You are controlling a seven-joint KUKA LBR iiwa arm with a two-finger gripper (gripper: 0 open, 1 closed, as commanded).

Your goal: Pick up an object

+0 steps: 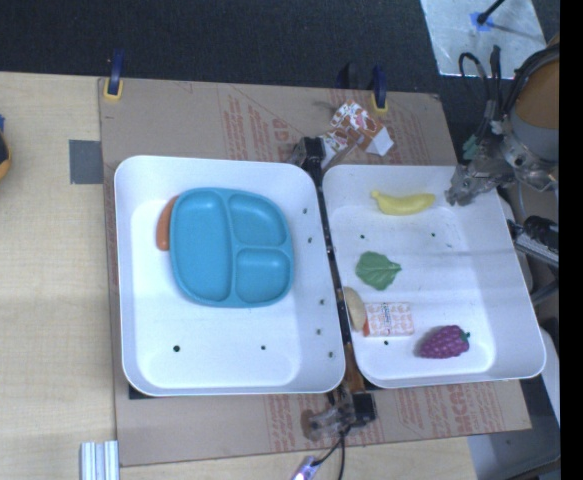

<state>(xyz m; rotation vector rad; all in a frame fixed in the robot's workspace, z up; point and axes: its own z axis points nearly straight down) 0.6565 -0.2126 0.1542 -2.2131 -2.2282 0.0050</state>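
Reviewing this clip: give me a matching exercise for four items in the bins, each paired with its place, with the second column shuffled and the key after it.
Items:
1. blue divided plate
2. yellow banana
3. green leaf
4. purple grapes

Places:
A. near front corner of the right bin, right of the small carton
B. far end of the right bin, just left of the gripper
C. left bin, toward its far side
D. middle of the right bin, toward its left wall

Pairs: 1-C, 2-B, 3-D, 4-A
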